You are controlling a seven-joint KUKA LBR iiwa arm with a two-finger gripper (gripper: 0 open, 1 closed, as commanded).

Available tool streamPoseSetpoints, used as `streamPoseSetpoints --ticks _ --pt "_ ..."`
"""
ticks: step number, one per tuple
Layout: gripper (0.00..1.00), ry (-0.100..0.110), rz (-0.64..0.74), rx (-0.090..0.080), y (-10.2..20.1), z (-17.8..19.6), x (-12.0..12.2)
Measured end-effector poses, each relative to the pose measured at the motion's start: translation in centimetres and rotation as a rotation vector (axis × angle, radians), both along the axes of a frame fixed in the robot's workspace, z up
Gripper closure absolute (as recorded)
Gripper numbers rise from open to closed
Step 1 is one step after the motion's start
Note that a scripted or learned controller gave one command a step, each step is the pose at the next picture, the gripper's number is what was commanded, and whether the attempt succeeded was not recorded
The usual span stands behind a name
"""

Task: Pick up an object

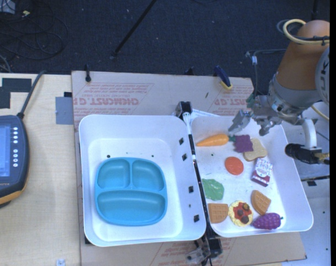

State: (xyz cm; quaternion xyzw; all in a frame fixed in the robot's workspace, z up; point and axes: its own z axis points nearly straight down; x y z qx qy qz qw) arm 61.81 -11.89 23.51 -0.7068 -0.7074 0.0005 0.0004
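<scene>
Nearest the camera, along the front of the right bin, lay a row of toy foods: a square cracker, a small pizza, a bunch of purple grapes and a brown bread piece just behind them. A green leafy piece lay near the divider between the bins, with a red round tomato slice further back and a red-and-white packet to its right. At the far end of that bin an orange carrot lay lengthwise, a purple piece sat just to its right, and a tan toast slice touched the purple piece on its right side. The gripper hung above the far part of the right bin, over the purple piece and close to the carrot tip; its two fingers stood spread apart with nothing seen between them. The grey arm with its orange section rose from the right. The left bin held a blue divided tray with three compartments. Both bins rested on a sheet of cardboard on the bench. A tablet-like pendant lay at the far left, and a blue-handled clamp sat at the cardboard's back edge
</scene>
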Motion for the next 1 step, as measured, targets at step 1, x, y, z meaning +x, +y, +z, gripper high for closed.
streamPoseSetpoints --ticks 1 --pt "0.0 0.016 -0.002 0.003 -2.41 -13.3 -1.66"
